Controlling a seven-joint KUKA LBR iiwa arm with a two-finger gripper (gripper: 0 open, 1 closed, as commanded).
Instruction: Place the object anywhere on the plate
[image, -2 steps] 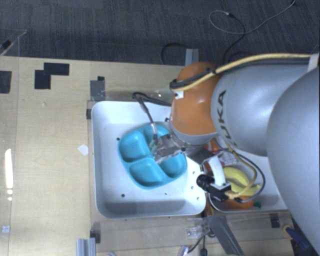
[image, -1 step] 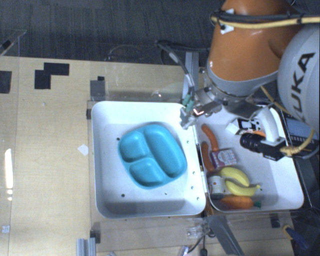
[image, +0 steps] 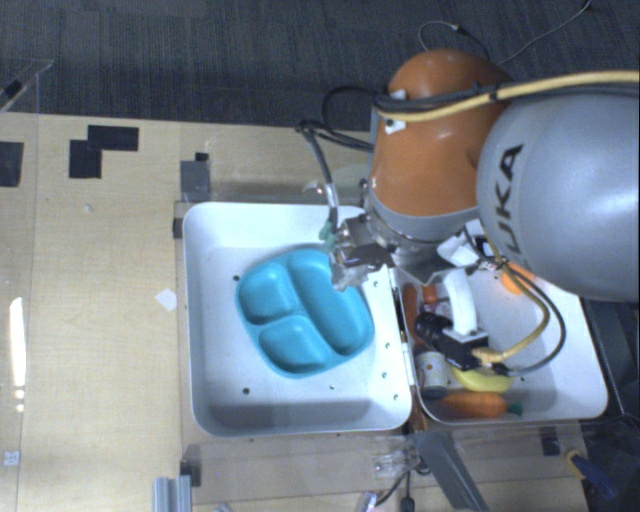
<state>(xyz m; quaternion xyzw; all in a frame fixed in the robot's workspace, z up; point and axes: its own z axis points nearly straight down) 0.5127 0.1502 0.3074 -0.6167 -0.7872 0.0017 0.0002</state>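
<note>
My gripper hung over the right rim of the blue plate, and I could not tell from this slant how its business end was set, nor whether anything sat in it; the metal bracket and the orange wrist band blocked my look. Directly left of and below the gripper lay the plate itself, a three-compartment dish, tilted in the left bin, with all its compartments bare as far as I could see. To the plate's right, across the wall between the bins, the right bin held a banana and a carrot, both well apart from the plate. I judged the placing turned on that one relation: the plate was just beneath and left of the tool, so a short descent would have landed there.
</note>
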